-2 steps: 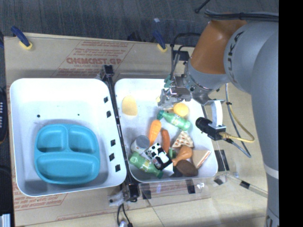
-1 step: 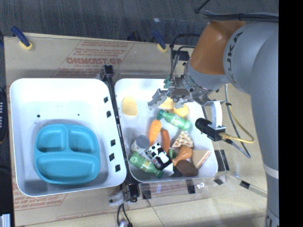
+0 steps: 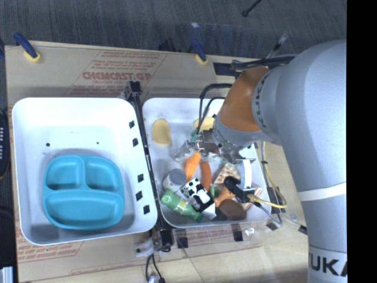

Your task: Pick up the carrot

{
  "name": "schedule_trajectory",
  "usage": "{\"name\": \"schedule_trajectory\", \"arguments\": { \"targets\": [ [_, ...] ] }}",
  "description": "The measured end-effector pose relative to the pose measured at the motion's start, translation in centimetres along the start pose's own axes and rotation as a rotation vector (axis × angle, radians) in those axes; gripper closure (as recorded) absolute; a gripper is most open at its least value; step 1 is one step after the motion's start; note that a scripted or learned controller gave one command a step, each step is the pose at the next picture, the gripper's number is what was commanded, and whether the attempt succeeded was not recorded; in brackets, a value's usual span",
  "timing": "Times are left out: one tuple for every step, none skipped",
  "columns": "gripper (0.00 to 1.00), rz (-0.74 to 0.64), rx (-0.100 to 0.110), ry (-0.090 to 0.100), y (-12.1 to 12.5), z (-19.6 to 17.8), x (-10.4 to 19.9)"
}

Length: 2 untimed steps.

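The carrot (image 3: 192,165) is a short orange piece lying in the middle of the right bin (image 3: 154,158), among a pile of toys. A second, redder elongated piece (image 3: 205,173) lies right beside it. My gripper (image 3: 196,145) hangs low over the bin, just above the carrot's upper end and touching or nearly touching it. The wrist and orange band (image 3: 241,102) hide much of the bin's right side.
The right bin also holds a pale yellow piece (image 3: 161,131), a yellow item (image 3: 205,123), a grey can (image 3: 175,177), a green bottle (image 3: 177,204), a black-and-white toy (image 3: 197,194) and a brown item (image 3: 232,210). The left bin (image 3: 35,117) holds a blue divided plate (image 3: 84,191).
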<state>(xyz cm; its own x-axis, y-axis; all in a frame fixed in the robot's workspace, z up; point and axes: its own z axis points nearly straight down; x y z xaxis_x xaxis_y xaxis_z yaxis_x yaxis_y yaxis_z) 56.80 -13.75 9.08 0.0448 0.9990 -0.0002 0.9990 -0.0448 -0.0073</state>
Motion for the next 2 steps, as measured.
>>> {"name": "schedule_trajectory", "arguments": {
  "targets": [
    [1.00, -0.010, 0.005, -0.001, 0.0, -1.0, 0.0],
    [1.00, -0.165, -0.006, -0.001, 2.5, -10.4, 6.0]
  ]
}}
